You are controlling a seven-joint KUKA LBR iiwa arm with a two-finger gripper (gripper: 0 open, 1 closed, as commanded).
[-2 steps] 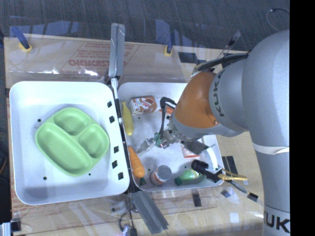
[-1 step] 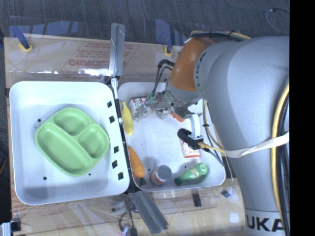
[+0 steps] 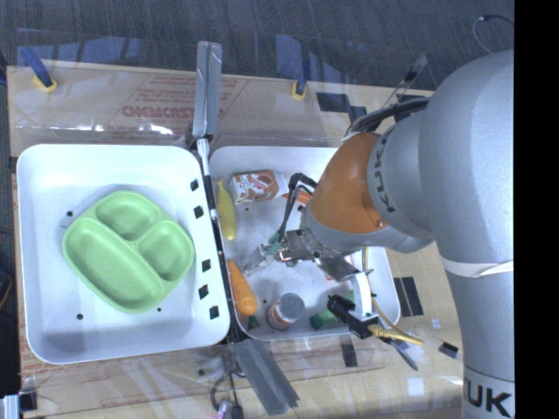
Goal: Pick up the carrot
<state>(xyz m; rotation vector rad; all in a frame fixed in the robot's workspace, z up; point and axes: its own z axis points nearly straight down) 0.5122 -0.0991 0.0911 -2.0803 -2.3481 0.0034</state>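
Looming largest at the right, the grey metal arm (image 3: 454,164) with its glossy orange band (image 3: 345,195) is bending down over the right shallow white plastic bin (image 3: 262,157). Its gripper (image 3: 278,250) is hanging low near the middle of that bin, and whether it is released or clenched is not something I can tell from this angle; nothing is showing between its tips. The smooth, tapered orange carrot (image 3: 242,289) is lying along the bin's left wall toward the front corner, pointing roughly front to back, near the gripper but apart from it, to its left and nearer the front. Farther back along the same wall a slim yellow banana-like piece (image 3: 226,212) is resting, and a printed red-and-white packet (image 3: 253,186) is sitting at the back. A small round grey-topped can (image 3: 284,309) is standing by the front wall, with a dark green item (image 3: 325,318) just beside it. A matte pale green three-compartment plate (image 3: 129,248) is lying flat in the left white bin (image 3: 44,199) on the tabletop (image 3: 105,103).
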